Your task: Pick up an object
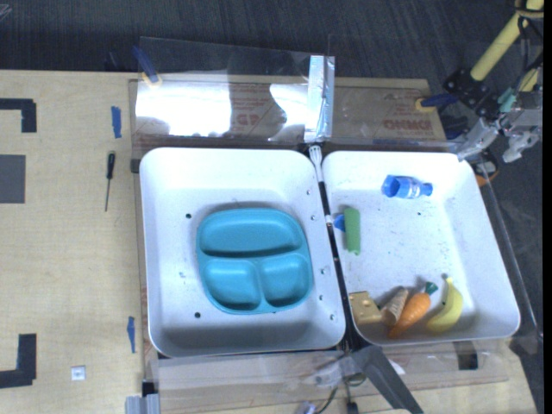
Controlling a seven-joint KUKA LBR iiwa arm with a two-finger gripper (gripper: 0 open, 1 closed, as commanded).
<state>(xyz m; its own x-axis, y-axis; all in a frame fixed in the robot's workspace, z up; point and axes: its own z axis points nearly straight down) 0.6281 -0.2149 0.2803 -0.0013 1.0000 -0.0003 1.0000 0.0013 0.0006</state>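
The right bin (483, 231) holds a blue plastic bottle (405, 187) lying near its far side. A green stick-shaped piece (352, 229) rests along its left wall. At the near edge a yellow banana (447, 304), an orange carrot (415, 309), a brown item (393, 302) and a tan block (366, 309) huddle together. My gripper (500, 134) hangs just outside the right bin's far right corner, up and to the right of the bottle, with nothing visibly in it.
A blue divided plate (253, 259) lies in the left bin (164, 197). A clear plastic panel (233, 93) stands behind the bins. A yellow hose (500, 46) and cabling run at the upper right. A screwdriver (109, 178) lies on the bench at left.
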